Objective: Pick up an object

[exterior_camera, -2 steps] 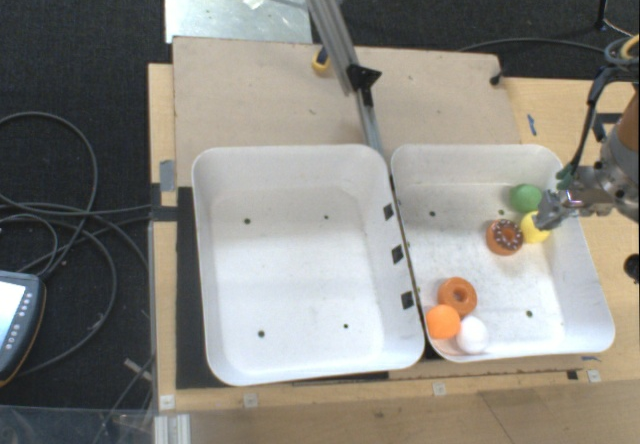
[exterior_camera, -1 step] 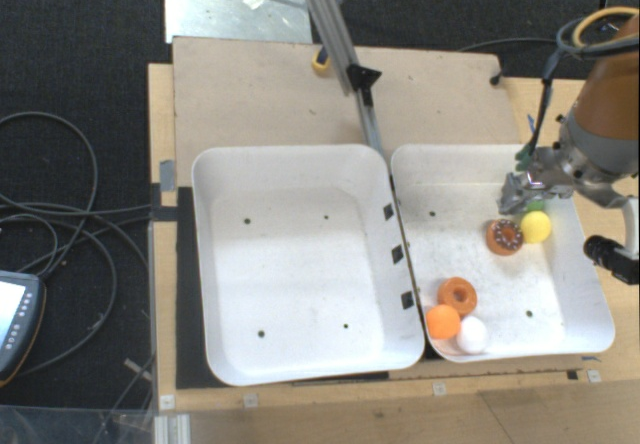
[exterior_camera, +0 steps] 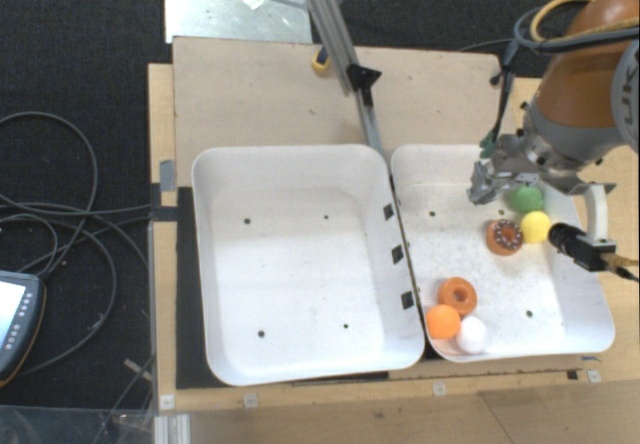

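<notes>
Here we see the gripper (exterior_camera: pixel 487 182) low over the far part of the right bin (exterior_camera: pixel 590 332), just left of a green ball (exterior_camera: pixel 525 199); whether it is apart or together we cannot tell. Near the green ball lie a yellow ball (exterior_camera: pixel 536 226) and a brown sprinkled doughnut (exterior_camera: pixel 505 237). We judge the green ball light, smooth and round, so it may roll away. We should take it across its middle, squarely from above.
</notes>
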You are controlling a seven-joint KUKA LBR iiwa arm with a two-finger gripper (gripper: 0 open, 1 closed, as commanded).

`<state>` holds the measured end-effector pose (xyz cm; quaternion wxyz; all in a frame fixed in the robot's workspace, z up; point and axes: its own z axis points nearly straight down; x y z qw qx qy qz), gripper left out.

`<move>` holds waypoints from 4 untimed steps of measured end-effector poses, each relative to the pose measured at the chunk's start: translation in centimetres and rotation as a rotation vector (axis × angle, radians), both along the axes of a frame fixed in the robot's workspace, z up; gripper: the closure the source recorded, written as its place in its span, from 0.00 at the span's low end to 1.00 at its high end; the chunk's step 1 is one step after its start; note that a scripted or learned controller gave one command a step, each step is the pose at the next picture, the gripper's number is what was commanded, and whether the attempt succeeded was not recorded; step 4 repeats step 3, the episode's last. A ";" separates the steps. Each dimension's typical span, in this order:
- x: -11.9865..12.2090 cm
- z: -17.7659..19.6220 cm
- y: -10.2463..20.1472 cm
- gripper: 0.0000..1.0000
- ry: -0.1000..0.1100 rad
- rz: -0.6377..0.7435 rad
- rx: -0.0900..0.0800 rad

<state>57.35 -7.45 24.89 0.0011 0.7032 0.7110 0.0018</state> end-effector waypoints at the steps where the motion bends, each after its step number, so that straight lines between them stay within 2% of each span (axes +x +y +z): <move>1: 2.1 0.4 5.3 1.00 0.000 0.001 0.001; 3: 8.6 0.2 14.1 1.00 0.000 -0.001 0.001; 4: 8.6 0.2 14.1 1.00 0.000 -0.001 0.001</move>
